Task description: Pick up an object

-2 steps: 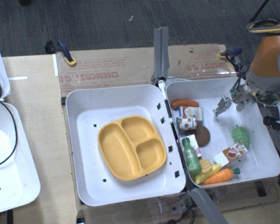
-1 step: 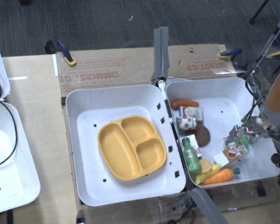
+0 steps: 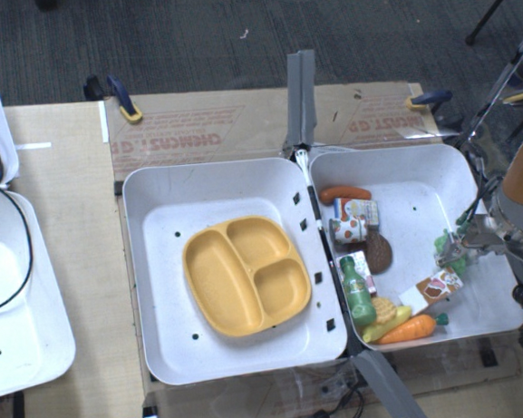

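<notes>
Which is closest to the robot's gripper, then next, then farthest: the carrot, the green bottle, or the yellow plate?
Measured from the gripper at the right bin's right side:
1. Carrot, in the right bin's front.
2. Green bottle, by that bin's left wall.
3. Yellow plate, in the left bin.

The left bin (image 3: 150, 286) has open floor all round the yellow divided plate (image 3: 247, 275), widest along its top and left walls. The right bin (image 3: 394, 166) is crowded down its left side: a hot dog (image 3: 345, 193), a small can (image 3: 348, 230), a brown cookie (image 3: 378, 252), a green bottle (image 3: 356, 291), corn (image 3: 382, 312) and a carrot (image 3: 408, 329) lie close together. Its upper middle floor lies bare. The claw (image 3: 451, 251) hangs at the right wall, just above a small carton (image 3: 438, 285).
</notes>
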You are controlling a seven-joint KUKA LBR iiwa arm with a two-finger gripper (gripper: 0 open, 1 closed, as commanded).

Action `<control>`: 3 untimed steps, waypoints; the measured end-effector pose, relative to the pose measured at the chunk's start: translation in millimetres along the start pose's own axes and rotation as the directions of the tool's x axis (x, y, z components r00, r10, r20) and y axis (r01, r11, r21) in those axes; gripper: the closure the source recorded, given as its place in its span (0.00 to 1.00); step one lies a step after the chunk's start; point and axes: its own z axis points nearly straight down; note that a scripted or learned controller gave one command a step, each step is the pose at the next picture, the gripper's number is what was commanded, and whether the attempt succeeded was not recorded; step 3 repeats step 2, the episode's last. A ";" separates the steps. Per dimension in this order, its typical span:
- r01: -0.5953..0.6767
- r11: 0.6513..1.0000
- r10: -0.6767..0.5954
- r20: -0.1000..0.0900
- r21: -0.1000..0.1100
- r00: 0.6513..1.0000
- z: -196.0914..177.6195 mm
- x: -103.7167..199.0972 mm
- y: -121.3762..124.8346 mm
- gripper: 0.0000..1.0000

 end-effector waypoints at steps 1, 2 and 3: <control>0.016 1.000 -0.016 0.005 -0.001 1.000 -48.5 15.1 4.2 1.00; -0.046 0.999 0.046 0.006 0.000 0.999 -129.8 73.9 32.7 1.00; -0.046 0.999 0.046 0.006 0.000 0.999 -129.8 73.9 32.7 1.00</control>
